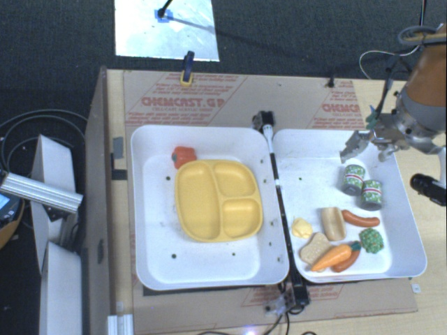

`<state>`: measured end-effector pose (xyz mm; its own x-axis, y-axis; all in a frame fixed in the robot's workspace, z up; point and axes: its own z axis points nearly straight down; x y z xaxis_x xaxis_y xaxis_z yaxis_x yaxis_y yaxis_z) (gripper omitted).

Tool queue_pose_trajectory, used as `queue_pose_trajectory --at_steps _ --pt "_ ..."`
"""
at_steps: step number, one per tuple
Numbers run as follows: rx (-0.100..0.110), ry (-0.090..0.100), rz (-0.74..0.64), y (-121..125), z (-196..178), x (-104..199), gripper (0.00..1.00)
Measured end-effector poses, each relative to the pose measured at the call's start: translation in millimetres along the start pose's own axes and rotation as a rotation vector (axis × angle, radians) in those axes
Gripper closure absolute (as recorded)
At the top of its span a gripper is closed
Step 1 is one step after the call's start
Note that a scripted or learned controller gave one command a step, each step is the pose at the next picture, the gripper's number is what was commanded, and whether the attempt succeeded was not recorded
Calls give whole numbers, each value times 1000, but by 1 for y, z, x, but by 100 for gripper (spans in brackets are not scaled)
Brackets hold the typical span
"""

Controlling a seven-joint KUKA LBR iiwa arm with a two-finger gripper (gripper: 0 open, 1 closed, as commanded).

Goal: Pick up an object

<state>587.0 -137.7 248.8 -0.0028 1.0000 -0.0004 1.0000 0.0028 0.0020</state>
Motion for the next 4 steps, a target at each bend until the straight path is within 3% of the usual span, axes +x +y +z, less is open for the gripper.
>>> queue_pose_trajectory --at_steps 1,2,3,4 --pt "3 -1 3 -14 89 -57 0" --pt "-14 -10 3 -5 140 -64 0" --pt "0 0 -2 18 164 -47 0" --pt "-5 1 -2 73 163 41 0"
